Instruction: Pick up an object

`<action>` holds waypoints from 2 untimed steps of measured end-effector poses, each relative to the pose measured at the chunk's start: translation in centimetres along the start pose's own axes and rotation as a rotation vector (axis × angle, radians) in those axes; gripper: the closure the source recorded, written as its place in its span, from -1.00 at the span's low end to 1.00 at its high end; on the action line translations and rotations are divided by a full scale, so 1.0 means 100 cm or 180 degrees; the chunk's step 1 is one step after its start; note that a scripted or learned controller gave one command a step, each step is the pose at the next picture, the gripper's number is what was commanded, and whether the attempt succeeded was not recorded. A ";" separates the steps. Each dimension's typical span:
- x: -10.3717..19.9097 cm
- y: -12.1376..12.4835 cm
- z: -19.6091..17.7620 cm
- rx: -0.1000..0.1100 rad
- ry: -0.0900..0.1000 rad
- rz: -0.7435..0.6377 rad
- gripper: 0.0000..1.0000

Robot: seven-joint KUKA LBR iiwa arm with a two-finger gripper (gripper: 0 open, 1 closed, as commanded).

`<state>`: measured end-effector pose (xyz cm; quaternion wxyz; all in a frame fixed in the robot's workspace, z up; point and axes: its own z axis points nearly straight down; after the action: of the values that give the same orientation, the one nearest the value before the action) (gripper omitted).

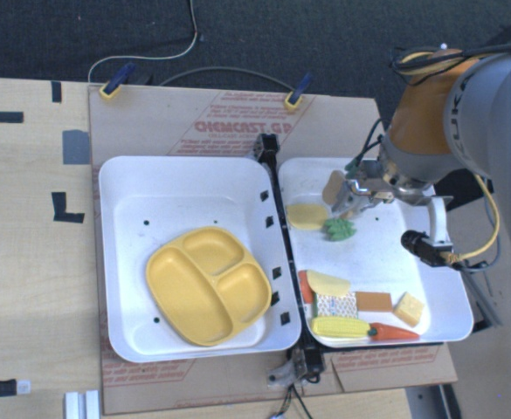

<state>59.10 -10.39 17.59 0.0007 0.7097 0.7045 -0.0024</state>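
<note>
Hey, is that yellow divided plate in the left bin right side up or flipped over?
Right side up. The yellow divided plate lies flat in the left bin with all three compartments facing upward.

yellow tray (207,282), white bins (124,234), green broccoli (340,229), orange carrot (395,331)

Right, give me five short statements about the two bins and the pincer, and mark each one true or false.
1. The yellow three-compartment plastic plate lies in the left white bin. True.
2. The pincer hangs over the left bin. False: it is over the right white bin, above the small green broccoli-like toy.
3. The yellow toy corn cob lies near the right bin's front wall. True.
4. The orange toy carrot rests on the plate. False: it lies in the right bin, beside the corn.
5. The plate's compartments hold toy food. False: none is seen there.
</note>
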 end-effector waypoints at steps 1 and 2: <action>0.052 -0.029 -0.009 0.0001 0.0018 -0.0036 1.00; 0.050 -0.029 -0.008 -0.0002 0.0016 -0.0028 -1.00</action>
<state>56.28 -5.37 18.38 -0.0010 0.7066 0.7076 -0.0004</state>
